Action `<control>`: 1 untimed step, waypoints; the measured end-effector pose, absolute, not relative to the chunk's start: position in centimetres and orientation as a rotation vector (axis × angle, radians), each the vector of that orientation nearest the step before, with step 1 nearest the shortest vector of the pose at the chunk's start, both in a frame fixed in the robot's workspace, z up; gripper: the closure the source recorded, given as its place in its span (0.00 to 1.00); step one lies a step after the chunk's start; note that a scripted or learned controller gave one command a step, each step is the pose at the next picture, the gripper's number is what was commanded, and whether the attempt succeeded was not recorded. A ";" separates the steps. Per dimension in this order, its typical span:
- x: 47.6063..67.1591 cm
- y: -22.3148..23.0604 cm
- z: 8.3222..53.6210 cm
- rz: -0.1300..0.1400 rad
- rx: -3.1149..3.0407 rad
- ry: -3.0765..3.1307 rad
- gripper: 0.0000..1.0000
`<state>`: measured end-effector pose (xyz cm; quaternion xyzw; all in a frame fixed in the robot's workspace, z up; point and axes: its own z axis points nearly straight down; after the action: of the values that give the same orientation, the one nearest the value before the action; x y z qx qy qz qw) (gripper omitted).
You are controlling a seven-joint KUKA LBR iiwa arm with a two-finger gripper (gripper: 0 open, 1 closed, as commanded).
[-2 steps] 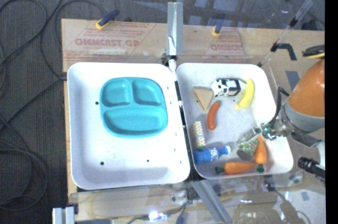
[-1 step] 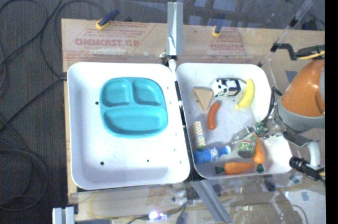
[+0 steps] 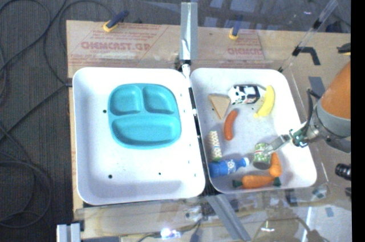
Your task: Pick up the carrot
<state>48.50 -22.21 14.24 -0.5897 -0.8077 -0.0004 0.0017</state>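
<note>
Reaching in from the right edge of the frame, the gripper [image 3: 262, 153] is hanging low over the lower right part of the right bin [image 3: 296, 107], its slim metallic fingers slanting down and to the left from the grey wrist and the orange band [image 3: 343, 92] above it. Whether the fingers are spread or closed cannot be told from this angle; the tip is sitting on a small greenish round object [image 3: 261, 155] and nothing is clearly showing between the fingers.

Just right of the tip, a short orange carrot piece [image 3: 276, 165] is lying against the bin's lower right wall. Below it, along the bottom wall, the carrot [image 3: 258, 181] is lying on its side, long and orange with a dark green end. To the left of the tip, a blue bottle [image 3: 226, 167] with a white label is lying flat. Further up, a pale ridged cylinder [image 3: 215, 144] is standing near the left wall, and an orange-red sausage shape [image 3: 230, 124] is lying near the middle. Toward the top are sitting a tan wedge [image 3: 218, 104], a black-and-white cow toy [image 3: 246, 94] and a yellow banana [image 3: 266, 101].

In the left bin [image 3: 91, 178], smooth and white, a turquoise divided plate [image 3: 146, 115] with three compartments is lying flat.
</note>
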 end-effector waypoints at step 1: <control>49.3 -21.9 9.0 -0.014 -1.630 -2.704 0.00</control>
<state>49.28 -21.91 9.01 -0.5162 -0.8564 -0.0045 -0.0080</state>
